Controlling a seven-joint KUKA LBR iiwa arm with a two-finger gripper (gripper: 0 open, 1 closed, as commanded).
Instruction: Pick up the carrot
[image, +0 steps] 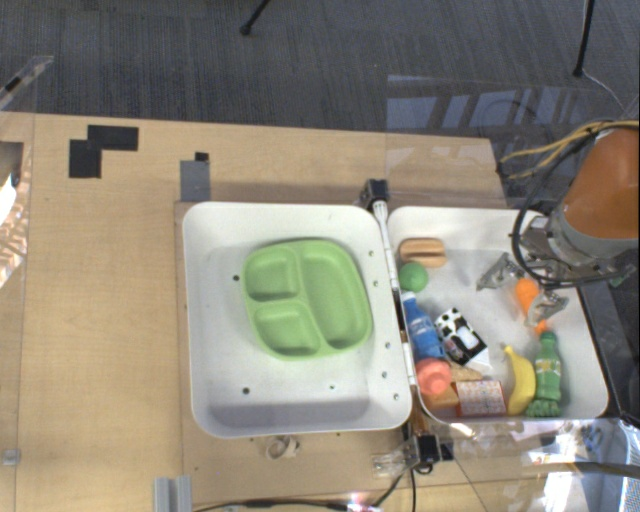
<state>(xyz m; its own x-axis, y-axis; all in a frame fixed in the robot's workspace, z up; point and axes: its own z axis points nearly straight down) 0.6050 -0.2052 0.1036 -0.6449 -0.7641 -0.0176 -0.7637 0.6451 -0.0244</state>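
- Carrot (527, 294) sits in the right bin (596, 375), toward its right side, orange with its thinner end trailing down toward the green bottle (546, 372).
- Jaws (521, 277) hang over that same spot, their grey metal fingers (494, 272) spread to either side of the carrot; they look apart, with the carrot in the gap between them, and I cannot tell whether either finger touches it.
- Above them the grey arm (604, 200) with its orange band comes in from the right, cables looping behind it.
- Along the bin's left wall, from top to bottom, I see a hot-dog bun (421, 251), a green ball (412, 276), a blue bottle (422, 333) and a pink cup-like thing (434, 377).
- Near the middle lies a black-and-white toy (458, 333); below it a small printed box (479, 396) and a banana (519, 379), which lies just beside the green bottle.
- Left bin (215, 250) holds a green divided tray (304, 298).
- Both bins rest side by side on the wooden tabletop (100, 330).
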